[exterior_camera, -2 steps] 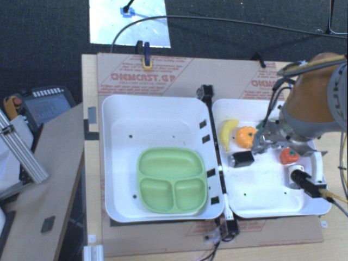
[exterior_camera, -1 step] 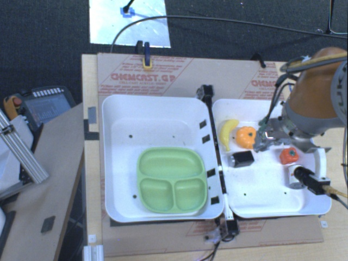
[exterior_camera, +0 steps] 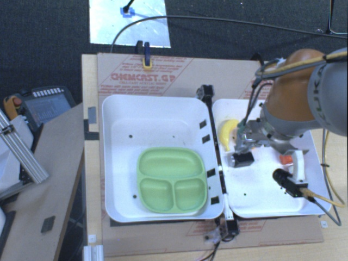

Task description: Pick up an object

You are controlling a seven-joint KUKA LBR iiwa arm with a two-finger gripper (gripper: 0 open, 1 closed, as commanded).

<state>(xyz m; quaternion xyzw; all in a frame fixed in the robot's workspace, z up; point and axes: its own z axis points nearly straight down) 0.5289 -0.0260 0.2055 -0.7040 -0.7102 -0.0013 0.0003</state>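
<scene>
Nearest, a green divided plate (exterior_camera: 173, 179) lies flat in the left bin (exterior_camera: 117, 145). Beyond it, in the right bin (exterior_camera: 261, 205), the gripper (exterior_camera: 244, 140) hangs low just beside a banana (exterior_camera: 227, 132), its likely target. Whether the gripper is clenched or released I cannot tell. Farthest, a clamp (exterior_camera: 147, 56) pins cardboard (exterior_camera: 163, 64) reading "CHEMCAST GP", probably against sliding.

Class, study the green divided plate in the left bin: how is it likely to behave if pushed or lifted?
The green plate lies flat in the left bin, so it would probably slide rather than roll or tip. Its moulded three-compartment shape suggests stiff, light plastic. Its smooth, low rim may be hard to pinch.
</scene>
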